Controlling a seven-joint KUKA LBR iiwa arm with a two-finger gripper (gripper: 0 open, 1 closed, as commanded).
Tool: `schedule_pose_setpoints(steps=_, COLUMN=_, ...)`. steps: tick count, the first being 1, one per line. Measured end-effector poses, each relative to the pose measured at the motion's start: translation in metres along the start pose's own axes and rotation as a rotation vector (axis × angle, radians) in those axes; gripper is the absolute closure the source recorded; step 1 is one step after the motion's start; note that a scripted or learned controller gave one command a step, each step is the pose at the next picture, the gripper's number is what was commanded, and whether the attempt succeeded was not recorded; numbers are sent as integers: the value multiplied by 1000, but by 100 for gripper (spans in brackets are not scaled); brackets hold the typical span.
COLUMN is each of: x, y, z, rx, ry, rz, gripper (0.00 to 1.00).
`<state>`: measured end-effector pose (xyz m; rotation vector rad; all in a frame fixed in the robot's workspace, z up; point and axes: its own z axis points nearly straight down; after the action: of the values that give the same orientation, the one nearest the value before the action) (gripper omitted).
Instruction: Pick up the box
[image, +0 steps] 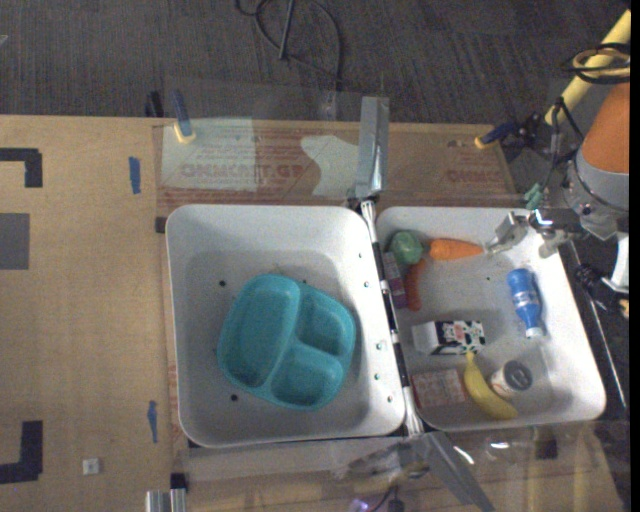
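Observation:
The box (450, 335) is a small white carton with black print, lying on its side in the middle of the right bin (585, 385). My gripper (527, 232) hovers over the far right corner of that bin, well up and to the right of the box. Its two silvery fingers (503, 234) stand apart with nothing between them, so it is open. The arm's orange band (612, 140) shows at the right edge.
Around the box lie a blue bottle (524, 300), a carrot (455, 250), a green item (406, 246), a banana (484, 388), a small can (517, 376) and a flat brown packet (438, 386). The left bin (190, 250) holds a teal divided plate (287, 341).

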<state>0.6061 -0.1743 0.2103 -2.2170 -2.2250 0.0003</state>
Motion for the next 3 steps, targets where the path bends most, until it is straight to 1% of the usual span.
schedule_pose_setpoints(steps=1, x=-40, y=-101, z=8, rx=0, ry=0, rz=140, gripper=0)
schedule_pose_setpoints(steps=2, x=52, y=-120, z=94, rx=-17, ry=-2, rz=226, gripper=0)
schedule_pose_setpoints(steps=3, x=-33, y=-123, z=114, rx=-2, ry=4, rz=218, gripper=0)
